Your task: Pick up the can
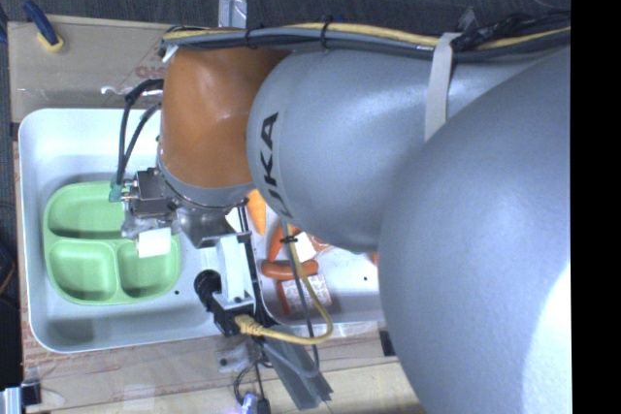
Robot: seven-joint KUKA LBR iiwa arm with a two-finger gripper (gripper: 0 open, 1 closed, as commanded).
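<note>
A green divided tray (97,242) lies in the left bin (39,208). The arm (388,160) covers the right bin — the can cannot be made out there.

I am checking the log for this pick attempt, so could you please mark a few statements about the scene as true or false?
1. A green divided tray lies in the left bin. True.
2. The arm reaches in from the view's left. False: it comes from the right.
3. The band above the wrist is blue. False: it is orange.
4. A yellow cable loops below the wrist. True.
</note>
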